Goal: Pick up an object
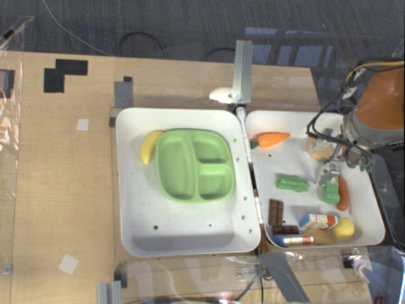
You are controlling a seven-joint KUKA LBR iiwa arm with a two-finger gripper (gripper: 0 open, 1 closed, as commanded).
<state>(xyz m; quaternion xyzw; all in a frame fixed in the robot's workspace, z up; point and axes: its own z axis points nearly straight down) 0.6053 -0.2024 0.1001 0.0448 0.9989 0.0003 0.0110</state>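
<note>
While I watch from above, these are my readings:
right bin (373,230): holds the clutter.
gripper (330,173): finger state I cannot tell.
green object (331,192): directly at its 6 o'clock, just beside; long axis roughly 12-to-6.
red sausage (343,194): flanks it at 3 o'clock.

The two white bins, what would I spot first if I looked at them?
First, the big green plastic plate with three compartments, in the middle of the left white bin, with a yellow banana tucked against its left edge. Next, the grey robot arm with an orange band, reaching over the right white bin, where an orange toy carrot lies near the top.
</note>
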